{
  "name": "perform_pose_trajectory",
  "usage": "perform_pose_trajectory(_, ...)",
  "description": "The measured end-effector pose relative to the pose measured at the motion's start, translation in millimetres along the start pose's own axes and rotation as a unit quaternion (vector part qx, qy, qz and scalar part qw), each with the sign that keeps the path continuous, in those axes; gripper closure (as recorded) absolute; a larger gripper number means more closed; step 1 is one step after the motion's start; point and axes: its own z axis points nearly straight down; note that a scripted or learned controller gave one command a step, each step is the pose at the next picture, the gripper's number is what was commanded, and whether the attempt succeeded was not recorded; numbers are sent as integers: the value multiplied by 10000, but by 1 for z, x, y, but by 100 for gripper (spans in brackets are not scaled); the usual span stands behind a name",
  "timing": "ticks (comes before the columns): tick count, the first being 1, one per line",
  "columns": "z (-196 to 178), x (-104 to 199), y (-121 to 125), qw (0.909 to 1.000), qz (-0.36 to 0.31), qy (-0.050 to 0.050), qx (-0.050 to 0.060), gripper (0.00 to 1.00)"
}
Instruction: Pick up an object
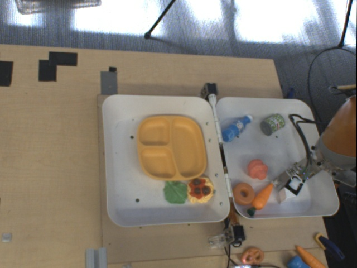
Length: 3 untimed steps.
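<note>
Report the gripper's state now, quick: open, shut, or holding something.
Gripper: low in the right bin, beside the carrot; whether it is open, shut or holding anything cannot be told.

The arm (341, 133) is cut off by the right edge, so just its orange band and wrist show. The gripper (285, 184) is small and blurred, low over the right bin (312, 208), and the state of its fingers cannot be told. At the near edge, a pretzel-like thing (252, 255) and an orange-and-blue tool (305, 259) are clipped by the frame. The carrot (261, 197) hides part of the doughnut (243, 194), and its green end is perhaps touching the bin wall. The small can (273, 124) has a label too small to read.
</note>
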Motion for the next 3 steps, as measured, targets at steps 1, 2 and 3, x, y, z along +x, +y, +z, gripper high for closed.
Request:
perform_pose_trajectory(1,0,52,14,9997,-229,-5,-6,0)
perform_pose_trajectory(2,-1,95,37,9994,-346,-79,8,0)
perform_pose_trajectory(3,-12,95,41,9993,-358,-82,-33,100)
